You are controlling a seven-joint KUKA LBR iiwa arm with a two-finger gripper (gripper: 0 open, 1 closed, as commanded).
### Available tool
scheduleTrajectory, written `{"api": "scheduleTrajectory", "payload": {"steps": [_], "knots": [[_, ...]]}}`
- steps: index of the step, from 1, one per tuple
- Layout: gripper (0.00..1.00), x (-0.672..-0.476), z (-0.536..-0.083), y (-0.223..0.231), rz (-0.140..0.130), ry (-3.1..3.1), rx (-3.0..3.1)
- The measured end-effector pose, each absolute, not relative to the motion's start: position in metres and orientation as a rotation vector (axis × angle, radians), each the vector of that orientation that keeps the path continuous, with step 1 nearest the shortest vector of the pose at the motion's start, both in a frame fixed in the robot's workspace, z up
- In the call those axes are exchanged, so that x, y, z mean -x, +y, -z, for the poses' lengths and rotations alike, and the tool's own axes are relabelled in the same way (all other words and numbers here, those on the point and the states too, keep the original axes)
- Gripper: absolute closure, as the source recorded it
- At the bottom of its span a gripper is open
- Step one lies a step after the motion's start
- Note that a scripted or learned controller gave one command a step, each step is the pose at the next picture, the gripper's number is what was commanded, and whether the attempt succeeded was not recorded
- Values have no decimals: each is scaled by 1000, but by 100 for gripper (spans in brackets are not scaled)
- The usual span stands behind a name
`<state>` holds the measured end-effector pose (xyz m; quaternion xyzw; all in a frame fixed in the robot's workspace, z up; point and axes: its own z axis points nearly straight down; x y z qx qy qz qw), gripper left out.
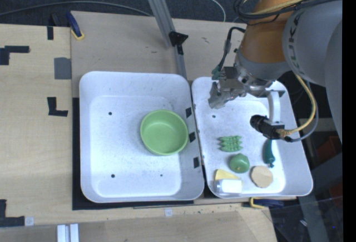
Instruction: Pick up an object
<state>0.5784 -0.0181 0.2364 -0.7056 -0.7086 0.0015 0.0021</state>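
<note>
Pea pod (230, 142) below tool (221, 96), apart.

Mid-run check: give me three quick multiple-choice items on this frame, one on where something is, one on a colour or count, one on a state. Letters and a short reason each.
1. Where is the green bowl?
A. In the left bin
B. In the right bin
C. On the bare bench

2. What colour is the pea pod?
A. Red
B. Green
C. Blue

3. How does the bowl stand?
A. Upside down
B. On its side
C. Upright, mouth up

Answers:
1. A: the bowl sits inside the left bin, toward its right side.
2. B: the pod is green, lying in the right bin above a small round green piece.
3. C: the open rim and hollow inside face the camera.

The gripper is over the upper left part of the right bin, away from the small items along its lower edge.
</note>
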Motion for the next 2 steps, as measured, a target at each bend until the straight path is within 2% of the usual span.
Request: {"api": "scheduleTrajectory", "payload": {"steps": [2], "knots": [[100,-523,-240,86,-3,-2227,2210]]}}
